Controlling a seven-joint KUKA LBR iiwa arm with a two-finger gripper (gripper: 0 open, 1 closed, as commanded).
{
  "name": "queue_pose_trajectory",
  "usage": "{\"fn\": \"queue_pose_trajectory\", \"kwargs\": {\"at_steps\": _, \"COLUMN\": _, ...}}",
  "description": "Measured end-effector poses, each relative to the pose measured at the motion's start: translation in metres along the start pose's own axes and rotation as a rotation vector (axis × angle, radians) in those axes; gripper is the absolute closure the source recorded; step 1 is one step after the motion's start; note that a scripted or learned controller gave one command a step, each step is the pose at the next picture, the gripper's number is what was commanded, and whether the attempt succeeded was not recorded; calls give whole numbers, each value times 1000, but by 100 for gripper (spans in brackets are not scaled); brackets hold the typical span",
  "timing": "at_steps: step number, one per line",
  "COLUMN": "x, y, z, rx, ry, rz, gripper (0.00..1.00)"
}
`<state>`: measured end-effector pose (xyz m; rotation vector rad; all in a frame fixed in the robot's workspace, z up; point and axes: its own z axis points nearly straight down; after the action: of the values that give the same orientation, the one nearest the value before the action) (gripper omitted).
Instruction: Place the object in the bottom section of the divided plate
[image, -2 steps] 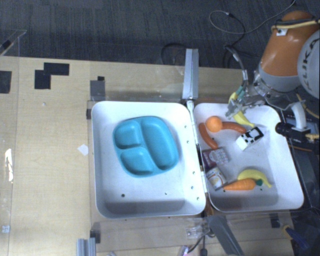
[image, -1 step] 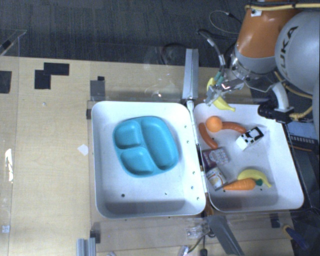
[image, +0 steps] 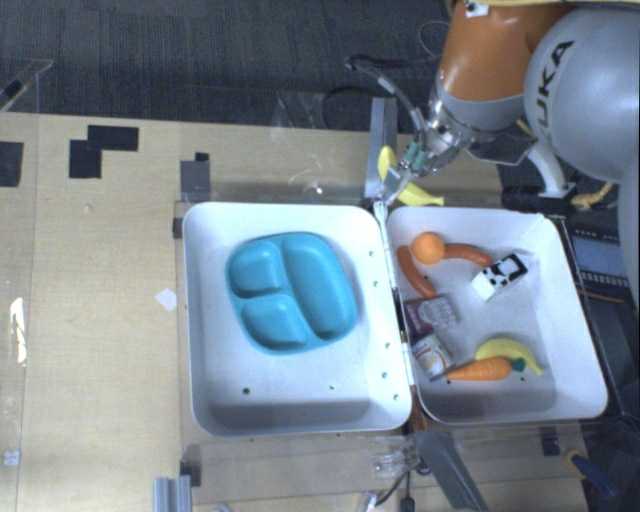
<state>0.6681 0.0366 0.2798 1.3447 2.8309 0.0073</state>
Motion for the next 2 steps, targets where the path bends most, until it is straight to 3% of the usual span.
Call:
{"fn": "queue_pose_trajectory", "kwargs": {"at_steps": 1, "x": 119, "y": 6, "z": 24, "rx": 2, "ry": 3, "rz": -4, "gripper": 100}}
{"fn": "queue_pose_trajectory", "kwargs": {"at_steps": 2, "x": 118, "y": 6, "z": 24, "rx": 2, "ry": 3, "rz": -3, "gripper": 0}}
